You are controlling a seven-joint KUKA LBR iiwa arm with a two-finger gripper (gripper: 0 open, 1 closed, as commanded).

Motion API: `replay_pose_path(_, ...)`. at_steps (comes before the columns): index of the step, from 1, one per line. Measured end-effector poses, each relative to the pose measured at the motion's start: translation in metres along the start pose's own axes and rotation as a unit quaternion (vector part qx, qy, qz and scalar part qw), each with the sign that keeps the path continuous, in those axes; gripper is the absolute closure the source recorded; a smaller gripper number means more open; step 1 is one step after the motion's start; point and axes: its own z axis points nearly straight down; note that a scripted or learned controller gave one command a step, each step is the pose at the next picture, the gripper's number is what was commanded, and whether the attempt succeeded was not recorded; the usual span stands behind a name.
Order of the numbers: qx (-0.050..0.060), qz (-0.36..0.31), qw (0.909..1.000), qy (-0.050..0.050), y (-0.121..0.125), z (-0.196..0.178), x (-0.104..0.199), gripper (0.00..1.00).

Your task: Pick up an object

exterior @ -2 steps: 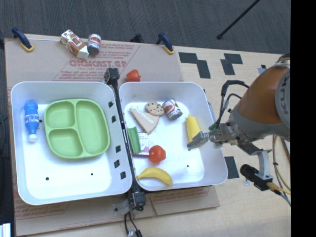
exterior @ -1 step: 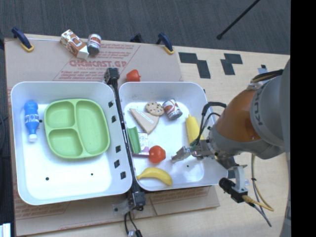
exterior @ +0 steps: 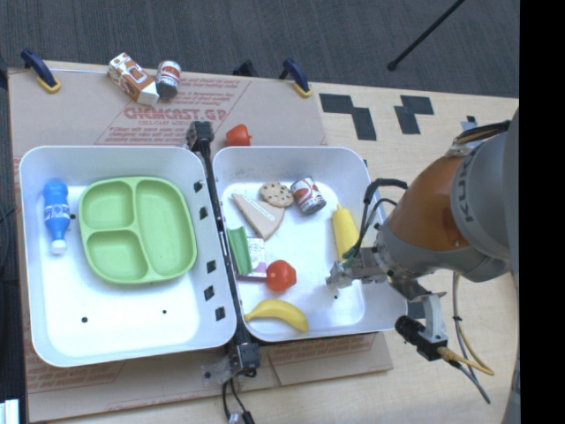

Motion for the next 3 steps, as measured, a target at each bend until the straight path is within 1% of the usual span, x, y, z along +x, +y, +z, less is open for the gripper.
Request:
replay_pose_path(1, -0.005, 0.002, 1.0, -0.003, 0.001, -0.177, 0.021, 1.0)
replay_pose_path(2, -0.004, 0.002, 1.0, -0.002, 0.001, -0.176, 0.021, 0.0)
replay_pose_path(3, 0.001, 0.003, 1.0, 0.0, 0.002, -0.004, 0.015, 0.0)
